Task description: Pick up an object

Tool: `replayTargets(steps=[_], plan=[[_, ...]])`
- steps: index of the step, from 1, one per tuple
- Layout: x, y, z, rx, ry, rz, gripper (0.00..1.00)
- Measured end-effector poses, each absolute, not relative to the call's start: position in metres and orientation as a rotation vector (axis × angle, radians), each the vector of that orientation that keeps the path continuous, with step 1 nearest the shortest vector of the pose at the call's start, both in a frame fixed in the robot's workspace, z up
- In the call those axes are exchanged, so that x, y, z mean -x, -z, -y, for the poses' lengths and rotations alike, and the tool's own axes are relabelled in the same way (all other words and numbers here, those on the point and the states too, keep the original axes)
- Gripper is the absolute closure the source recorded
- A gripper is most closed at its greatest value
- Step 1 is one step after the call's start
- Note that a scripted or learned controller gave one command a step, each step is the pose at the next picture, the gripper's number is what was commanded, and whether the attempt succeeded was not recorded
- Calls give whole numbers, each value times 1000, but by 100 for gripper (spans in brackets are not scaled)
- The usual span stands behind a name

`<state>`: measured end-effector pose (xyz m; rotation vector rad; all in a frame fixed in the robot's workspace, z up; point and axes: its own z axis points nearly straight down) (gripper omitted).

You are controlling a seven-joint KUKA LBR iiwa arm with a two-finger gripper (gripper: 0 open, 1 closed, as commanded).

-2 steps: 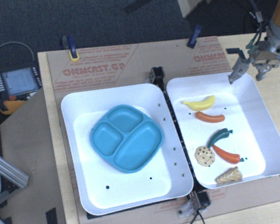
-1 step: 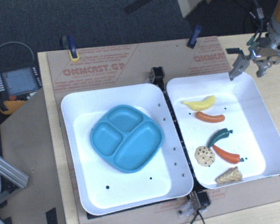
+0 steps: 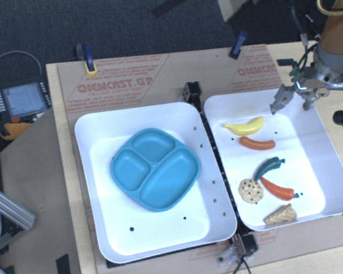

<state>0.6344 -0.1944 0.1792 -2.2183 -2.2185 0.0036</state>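
The gripper (image 3: 293, 98) hangs open and holds nothing over the right bin's (image 3: 321, 146) upper right part. The banana (image 3: 246, 126) lies to its lower left (just above a sausage (image 3: 258, 144)), apart from the fingers.

The gripper (image 3: 292, 100) hangs open over the right bin (image 3: 321, 146); a banana (image 3: 245, 126) and sausage (image 3: 257, 144) lie left of its fingers (image 3: 277, 105), apart.
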Motion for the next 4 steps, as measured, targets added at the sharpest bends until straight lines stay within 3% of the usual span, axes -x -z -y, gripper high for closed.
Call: replayTargets(steps=[1, 2, 3, 4], plan=[[-627, -117, 194, 2217, -6, 2216, 0], [-626, -82, 193, 2218, -5, 2218, 0], [-628, -96, 193, 2222, 1, 2223, 100], [-624, -145, 201, 2226, 4, 2226, 100]])
